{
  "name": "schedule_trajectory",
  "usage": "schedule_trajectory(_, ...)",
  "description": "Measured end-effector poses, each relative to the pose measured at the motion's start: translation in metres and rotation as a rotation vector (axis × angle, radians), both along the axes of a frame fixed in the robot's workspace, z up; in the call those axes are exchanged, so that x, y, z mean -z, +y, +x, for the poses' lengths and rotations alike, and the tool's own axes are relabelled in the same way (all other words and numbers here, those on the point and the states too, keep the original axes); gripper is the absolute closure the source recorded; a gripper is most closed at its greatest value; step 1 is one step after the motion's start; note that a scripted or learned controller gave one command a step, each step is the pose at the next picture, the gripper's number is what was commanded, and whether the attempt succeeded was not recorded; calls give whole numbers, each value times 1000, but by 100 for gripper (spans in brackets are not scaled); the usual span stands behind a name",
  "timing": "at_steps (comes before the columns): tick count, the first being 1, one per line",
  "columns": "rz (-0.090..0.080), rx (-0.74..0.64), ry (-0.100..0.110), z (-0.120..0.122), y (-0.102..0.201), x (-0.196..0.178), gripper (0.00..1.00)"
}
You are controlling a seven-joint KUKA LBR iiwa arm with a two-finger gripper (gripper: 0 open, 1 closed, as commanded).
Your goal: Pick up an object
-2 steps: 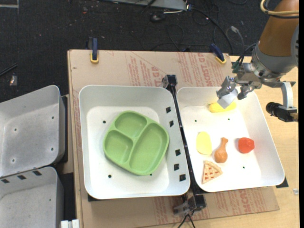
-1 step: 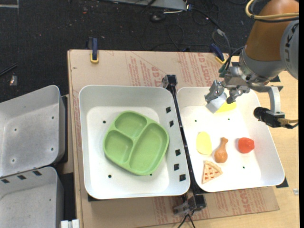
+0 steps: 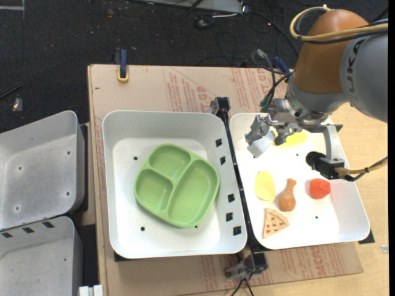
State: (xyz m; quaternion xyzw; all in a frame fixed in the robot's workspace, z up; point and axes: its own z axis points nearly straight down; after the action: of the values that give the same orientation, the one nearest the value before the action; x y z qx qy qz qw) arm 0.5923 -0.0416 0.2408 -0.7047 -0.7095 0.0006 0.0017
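Note:
Several toy foods lie in the right bin (image 3: 345,224): a pale yellow piece (image 3: 265,185), a brown drumstick (image 3: 287,193), a red tomato (image 3: 319,189) and a pizza slice (image 3: 274,222). Another yellow piece (image 3: 296,139) lies at the bin's back, partly hidden by the arm. My gripper (image 3: 264,137) hangs low over the back left corner of this bin, just left of that yellow piece and above the pale yellow one. I see nothing held in it.
A green three-part plate (image 3: 177,185) sits in the left bin (image 3: 117,227). A black divider with clips (image 3: 229,165) runs between the bins. A black fitting with a cable (image 3: 322,163) on the arm hangs above the tomato. White trays (image 3: 37,159) stand at far left.

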Motion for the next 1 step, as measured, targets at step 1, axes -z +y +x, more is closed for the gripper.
schedule_trajectory(1, 0, -1, -1, -19, 52, -7, 100)
